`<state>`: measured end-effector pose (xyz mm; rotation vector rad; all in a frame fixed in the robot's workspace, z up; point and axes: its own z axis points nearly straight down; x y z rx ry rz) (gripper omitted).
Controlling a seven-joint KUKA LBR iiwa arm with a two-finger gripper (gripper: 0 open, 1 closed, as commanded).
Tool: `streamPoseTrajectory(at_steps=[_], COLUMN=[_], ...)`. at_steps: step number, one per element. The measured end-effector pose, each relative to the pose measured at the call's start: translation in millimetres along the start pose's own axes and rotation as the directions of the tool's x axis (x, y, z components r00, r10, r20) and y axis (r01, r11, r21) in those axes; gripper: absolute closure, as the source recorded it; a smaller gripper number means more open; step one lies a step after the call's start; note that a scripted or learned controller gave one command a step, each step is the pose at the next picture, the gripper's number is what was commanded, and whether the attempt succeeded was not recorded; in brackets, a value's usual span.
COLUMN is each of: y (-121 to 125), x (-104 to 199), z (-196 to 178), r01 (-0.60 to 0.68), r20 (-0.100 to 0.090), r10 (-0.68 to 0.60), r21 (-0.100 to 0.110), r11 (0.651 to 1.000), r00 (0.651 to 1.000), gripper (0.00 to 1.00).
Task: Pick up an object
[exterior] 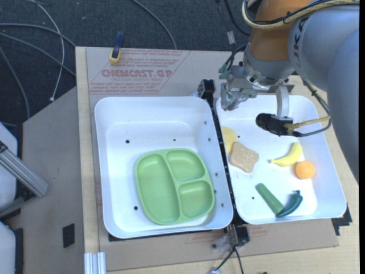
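Toast slice (243, 157) lies in the right bin (319, 207); the gripper (235, 99) hangs above the toast slice, its grip unreadable.

The right bin (319, 207) holds the loose things. A tan slice of bread (244, 157) lies flat near its left wall, overlapping a pale yellow disc (228, 136). A banana (288, 155) lies to the right, just beside an orange ball (305, 169). A green stick (268, 198) and a teal curved piece (291, 204) lie nearest the front.
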<state>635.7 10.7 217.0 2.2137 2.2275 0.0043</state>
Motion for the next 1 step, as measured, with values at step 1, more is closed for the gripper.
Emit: streamPoseTrajectory(at_steps=[1], y=[1.3], x=[64.2], z=[1.4], r01=[0.001], r20=[-0.001], r10=[-0.001], r21=[0.0], r11=[1.0], r00=[1.0], gripper=[1.0])
